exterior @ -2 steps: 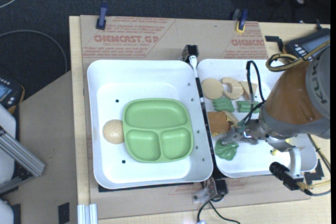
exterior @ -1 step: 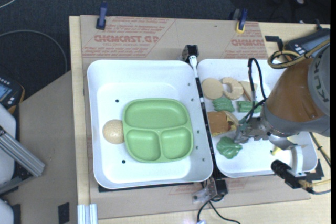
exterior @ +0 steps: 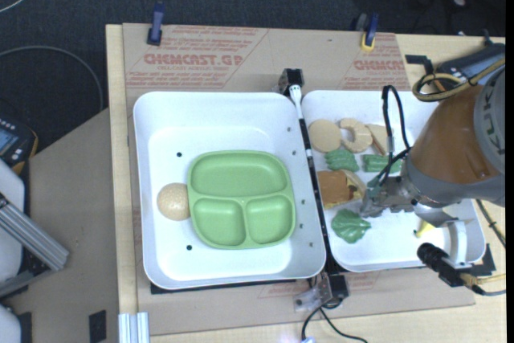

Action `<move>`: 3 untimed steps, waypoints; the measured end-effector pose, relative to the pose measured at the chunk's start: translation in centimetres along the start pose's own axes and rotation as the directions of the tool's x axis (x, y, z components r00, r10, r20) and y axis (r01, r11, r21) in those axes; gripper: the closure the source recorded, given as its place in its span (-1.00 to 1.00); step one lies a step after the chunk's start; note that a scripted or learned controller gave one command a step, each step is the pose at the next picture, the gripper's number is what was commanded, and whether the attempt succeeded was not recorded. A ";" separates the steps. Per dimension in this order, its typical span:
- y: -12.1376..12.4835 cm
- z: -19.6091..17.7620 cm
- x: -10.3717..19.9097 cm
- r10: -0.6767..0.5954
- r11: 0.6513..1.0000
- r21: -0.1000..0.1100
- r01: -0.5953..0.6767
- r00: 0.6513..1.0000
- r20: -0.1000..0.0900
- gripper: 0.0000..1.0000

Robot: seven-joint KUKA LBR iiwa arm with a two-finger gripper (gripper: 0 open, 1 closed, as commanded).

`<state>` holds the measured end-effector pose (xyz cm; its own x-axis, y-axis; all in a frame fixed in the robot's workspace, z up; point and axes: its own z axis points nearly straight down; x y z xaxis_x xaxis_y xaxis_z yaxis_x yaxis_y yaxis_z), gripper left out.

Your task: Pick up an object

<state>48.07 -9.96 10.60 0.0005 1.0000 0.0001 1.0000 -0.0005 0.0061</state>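
My gripper is low in the right bin, among a cluster of small items. Just below it lies a green leafy piece, and a brown piece sits to its left. Further back are tan round pieces and small green pieces. The arm's wrist hides the fingertips, so nothing can be seen between them.
The left bin holds a green divided plate with a beige ball at its left side. A black divider runs between the bins. Blue and yellow clamps stand at the bench's back edge.
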 end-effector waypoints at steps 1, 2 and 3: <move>0.0 -1.0 0.0 0.000 1.000 -0.001 0.000 1.000 0.001 1.00; 0.1 -8.3 6.9 -0.009 1.000 -0.002 0.009 1.000 -0.002 1.00; -0.1 -10.6 11.6 -0.006 1.000 0.003 0.006 1.000 -0.001 1.00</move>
<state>47.92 1.63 21.20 -0.0055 1.0000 0.0007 1.0000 0.0055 0.0032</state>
